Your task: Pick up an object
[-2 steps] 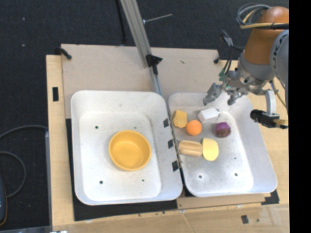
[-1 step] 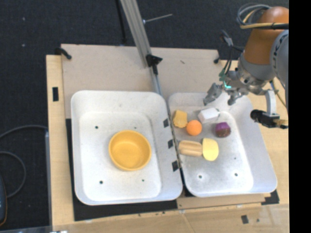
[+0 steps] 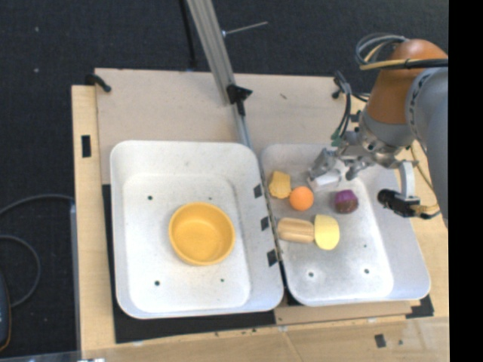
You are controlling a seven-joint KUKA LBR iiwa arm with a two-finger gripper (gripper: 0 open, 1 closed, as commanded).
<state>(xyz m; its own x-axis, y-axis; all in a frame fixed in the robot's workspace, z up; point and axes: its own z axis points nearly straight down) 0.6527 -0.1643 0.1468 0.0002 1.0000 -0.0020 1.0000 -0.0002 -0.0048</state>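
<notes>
Two shallow white plastic bins sit side by side on the desk [image 3: 173, 108], a pale board with a light wooden edge. The left bin [image 3: 136, 277] has a speckled, matte floor and holds a round yellow bowl [image 3: 201, 234], smooth and open side up, near its middle.

The right bin [image 3: 377, 277] carries the small things. A stubby tan roll with a pale yellow cap [image 3: 308, 231] lies on its side, its long axis running left to right across the bin, the yellow end pointing right. Just above it sits a small orange ball [image 3: 302, 198], glossy and round. To the ball's left, near the bin's left wall, is a soft-looking yellow lump [image 3: 280, 185], slightly taller than wide. To the ball's right, a dark purple, rough round piece [image 3: 345, 200] stands apart.

The arm comes in from the right, grey with an orange band. Its hand [image 3: 326, 173] hangs over the upper part of the right bin, just above the orange ball; whether it is wide or narrow I cannot tell.
</notes>
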